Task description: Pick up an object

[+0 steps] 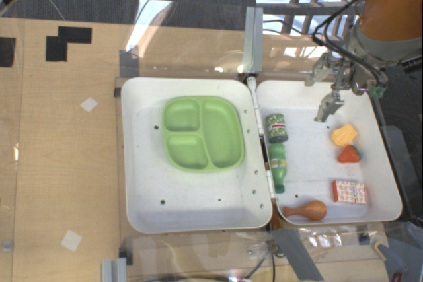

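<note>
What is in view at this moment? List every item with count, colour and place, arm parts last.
bins: 2, white, side by side on the bench
divided plate: 1, light green, middle of left bin
can: 1, green label, right bin by the divider
bottle: 1, green, lying just below the can
yellow toy food: 1, yellow, right side of right bin
strawberry: 1, red, just below the yellow piece
small box: 1, red and white, lower right corner
drumstick: 1, brown, bottom edge of right bin
gripper: 1, grey, over the right bin's upper part, nothing between its fingers
</note>
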